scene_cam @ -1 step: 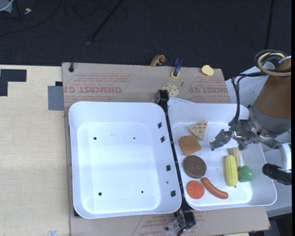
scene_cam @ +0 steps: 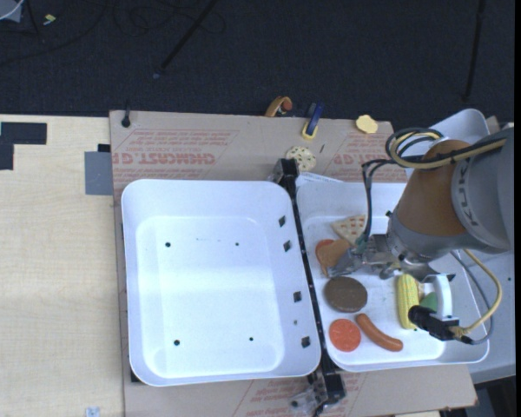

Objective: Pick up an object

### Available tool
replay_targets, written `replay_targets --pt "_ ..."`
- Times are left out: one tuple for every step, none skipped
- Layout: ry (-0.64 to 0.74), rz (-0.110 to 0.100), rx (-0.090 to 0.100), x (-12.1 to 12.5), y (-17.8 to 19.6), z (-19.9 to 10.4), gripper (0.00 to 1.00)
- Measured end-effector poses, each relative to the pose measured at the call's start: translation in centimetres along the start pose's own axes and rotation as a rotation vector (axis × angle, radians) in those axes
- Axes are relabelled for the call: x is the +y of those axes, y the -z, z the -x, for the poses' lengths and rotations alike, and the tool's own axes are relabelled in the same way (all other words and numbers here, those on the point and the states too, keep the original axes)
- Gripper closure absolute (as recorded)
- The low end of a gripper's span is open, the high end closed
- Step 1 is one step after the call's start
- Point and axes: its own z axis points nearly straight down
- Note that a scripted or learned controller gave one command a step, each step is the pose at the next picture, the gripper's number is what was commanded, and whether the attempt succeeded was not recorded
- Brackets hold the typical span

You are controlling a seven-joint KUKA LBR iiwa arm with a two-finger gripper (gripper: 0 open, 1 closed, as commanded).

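In the right bin (scene_cam: 482, 350) I had all the candidates bunched near the centre divider: brown disc (scene_cam: 346, 294), red-orange disc (scene_cam: 345, 335), sausage (scene_cam: 379, 333), corn cob (scene_cam: 406, 300), waffle wedge (scene_cam: 352, 227) and an orange piece (scene_cam: 331, 253), prob. because that's the pick side while the left bin (scene_cam: 148, 233) was the drop side. Gripper (scene_cam: 371, 253) was low over the orange piece and just above the brown disc, arm (scene_cam: 434, 202) coming in from the right. Couldn't tell its state or whether it touched anything, wrist blocked my view, so no grasp confirmed.
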Motion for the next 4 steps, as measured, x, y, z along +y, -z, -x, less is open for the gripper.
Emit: replay_targets --pt "0.003 0.0 -0.002 3.1 0.4 -4.2 0.0" --pt "0.001 0.013 -0.005 4.1 22.0 -3.7 0.0" --pt "0.003 -0.012 0.0 0.2 14.1 -8.9 0.0" --pt "-0.003 -0.003 -0.004 3.2 10.2 -4.3 0.0"
